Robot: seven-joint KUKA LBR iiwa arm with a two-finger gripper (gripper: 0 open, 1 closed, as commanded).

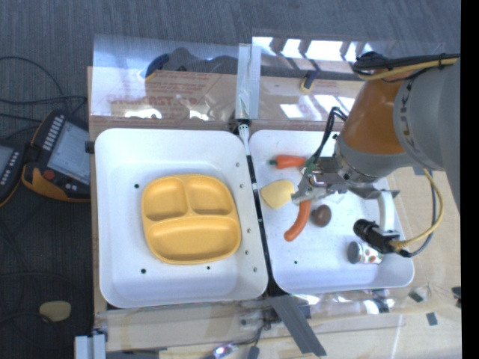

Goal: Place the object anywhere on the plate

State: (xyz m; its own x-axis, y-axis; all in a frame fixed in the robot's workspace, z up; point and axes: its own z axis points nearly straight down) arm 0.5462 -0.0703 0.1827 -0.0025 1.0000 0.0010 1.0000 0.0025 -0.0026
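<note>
Pincer (313, 188) is seen low in the right bin (389, 279), just right of the yellow piece (276, 194) and above the sausage (298, 221); whether it is wide or narrow cannot be told. A carrot (290, 161) lies just beyond the pincer, a brown ball (321, 215) just below it, a can (362, 253) further off. The plate (191, 218) is seen in the left bin (120, 275), well left of the pincer.

Yellow plate (191, 219); white bins (112, 200); orange carrot (298, 221); brown ball (321, 215).
</note>
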